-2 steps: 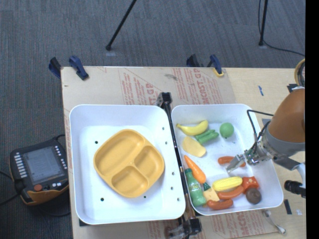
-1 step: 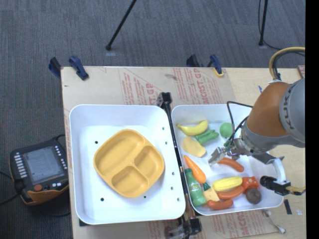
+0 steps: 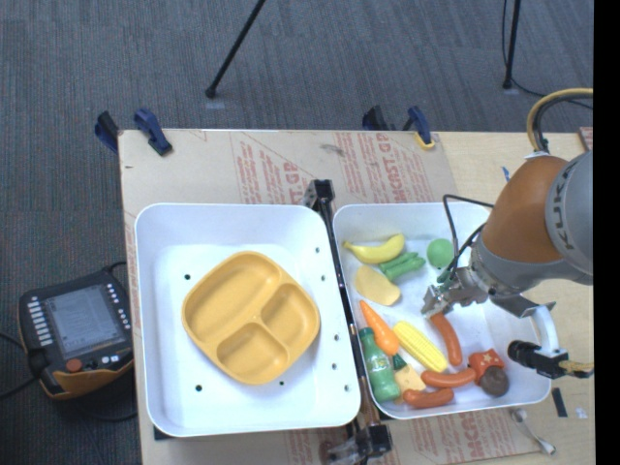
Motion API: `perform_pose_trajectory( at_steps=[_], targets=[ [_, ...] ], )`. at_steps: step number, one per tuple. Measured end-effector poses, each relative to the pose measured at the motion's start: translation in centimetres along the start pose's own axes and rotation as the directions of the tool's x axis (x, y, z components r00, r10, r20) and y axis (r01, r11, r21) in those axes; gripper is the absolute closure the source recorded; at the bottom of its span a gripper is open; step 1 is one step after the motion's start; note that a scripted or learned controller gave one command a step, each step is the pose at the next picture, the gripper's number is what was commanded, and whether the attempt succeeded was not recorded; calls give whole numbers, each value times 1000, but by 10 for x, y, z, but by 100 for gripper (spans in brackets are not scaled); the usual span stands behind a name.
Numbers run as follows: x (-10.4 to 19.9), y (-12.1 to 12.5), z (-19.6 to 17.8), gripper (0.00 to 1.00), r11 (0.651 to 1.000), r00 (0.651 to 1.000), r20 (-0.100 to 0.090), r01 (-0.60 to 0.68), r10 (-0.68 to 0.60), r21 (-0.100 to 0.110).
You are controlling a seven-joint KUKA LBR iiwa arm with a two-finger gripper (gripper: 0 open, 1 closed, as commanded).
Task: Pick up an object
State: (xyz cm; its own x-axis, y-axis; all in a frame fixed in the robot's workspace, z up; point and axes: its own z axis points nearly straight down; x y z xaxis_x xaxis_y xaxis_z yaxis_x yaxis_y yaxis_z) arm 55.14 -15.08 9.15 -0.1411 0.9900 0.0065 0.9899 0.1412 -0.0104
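Note:
My gripper [image 3: 437, 300] hangs low over the middle of the right bin [image 3: 417, 210], just above the top end of a red sausage [image 3: 447, 338]. A green ball [image 3: 441, 252] lies just behind it and a corn cob [image 3: 419, 346] to its front left. Also in this bin are a banana [image 3: 376, 250], a green pepper [image 3: 402, 265], a pale yellow piece [image 3: 375, 285], a carrot [image 3: 380, 327] and a green bottle [image 3: 381, 368]. I see nothing lifted off the bin floor.
The left bin [image 3: 147, 260] holds a yellow divided plate [image 3: 251, 315]. More toys crowd the right bin's front: two sausages [image 3: 449, 378], a red piece [image 3: 485, 362] and a brown one [image 3: 495, 383]. A teach pendant [image 3: 73, 329] lies on the floor at left.

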Motion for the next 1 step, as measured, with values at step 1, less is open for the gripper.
perform_pose_trajectory(
  at_steps=[1],
  targets=[
    [112,2,-125,100,999,999,5,47,-47,-7]
  ],
)
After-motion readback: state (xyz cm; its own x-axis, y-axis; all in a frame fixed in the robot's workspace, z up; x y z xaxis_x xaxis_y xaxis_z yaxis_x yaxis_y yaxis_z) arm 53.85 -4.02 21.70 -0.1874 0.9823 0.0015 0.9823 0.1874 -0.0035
